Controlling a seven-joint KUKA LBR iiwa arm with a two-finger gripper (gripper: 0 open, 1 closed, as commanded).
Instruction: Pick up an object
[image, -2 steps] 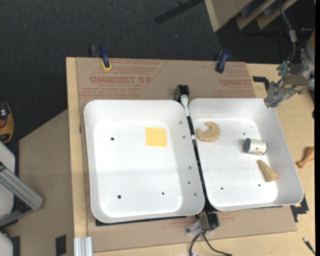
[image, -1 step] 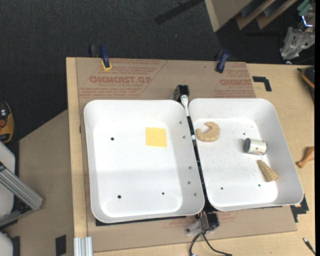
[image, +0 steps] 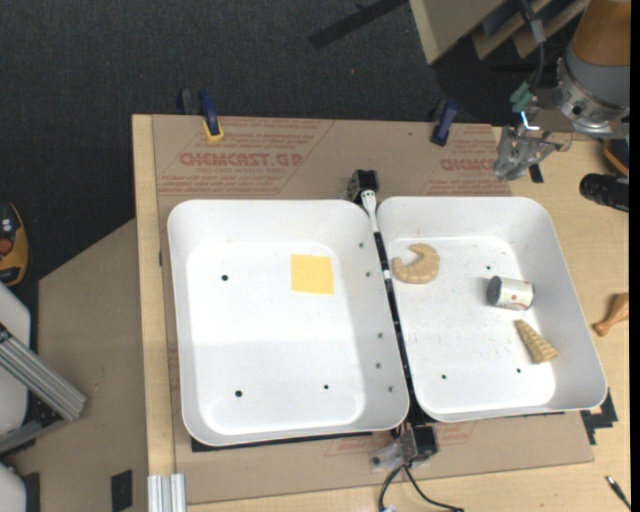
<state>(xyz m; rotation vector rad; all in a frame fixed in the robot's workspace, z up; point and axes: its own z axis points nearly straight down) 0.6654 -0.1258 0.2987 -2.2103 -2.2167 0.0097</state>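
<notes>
Objects lie in both bins: a flat yellow square (image: 312, 273) sits alone in the upper middle of the left bin (image: 200, 400), while the right bin (image: 570, 350) holds three things, all apart from one another — a curved tan croissant (image: 416, 265) near its upper left, a small can (image: 510, 292) on its side with a grey end and a white body marked in red, too small to read, and just below it a ridged tan cone (image: 537, 341) lying tilted. Red mirrored print on the brown board (image: 150, 300) behind the bins looks like "CHEMCAST", repeated at left and right. Blue clamps (image: 209, 112) grip the board's far edge. The gripper (image: 515, 160) hangs over the board beyond the right bin's far rim, its fingers pointing down — whether spread or closed cannot be told, and nothing shows between them.
</notes>
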